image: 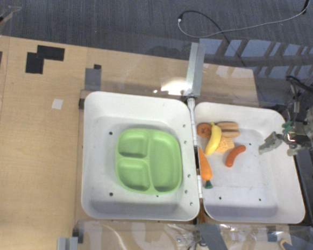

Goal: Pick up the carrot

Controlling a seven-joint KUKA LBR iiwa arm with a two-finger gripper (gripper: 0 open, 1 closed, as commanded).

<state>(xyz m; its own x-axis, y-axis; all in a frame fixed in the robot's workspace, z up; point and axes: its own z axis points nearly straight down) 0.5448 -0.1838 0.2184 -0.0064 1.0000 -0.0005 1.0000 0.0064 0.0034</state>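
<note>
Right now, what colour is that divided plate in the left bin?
Light green; the divided plate shows clearly in the overhead camera view.

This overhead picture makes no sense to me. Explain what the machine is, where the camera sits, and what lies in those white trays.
One camera looks down at a slant on a bench with two shallow white bins. The left bin holds a green divided plate. The right bin holds toy food: a carrot against its left wall, a banana, a hot dog bun and a sausage. The machine is a robot arm reaching in from the right; its gripper hovers over the right bin, apart from the carrot, holding nothing.
</note>
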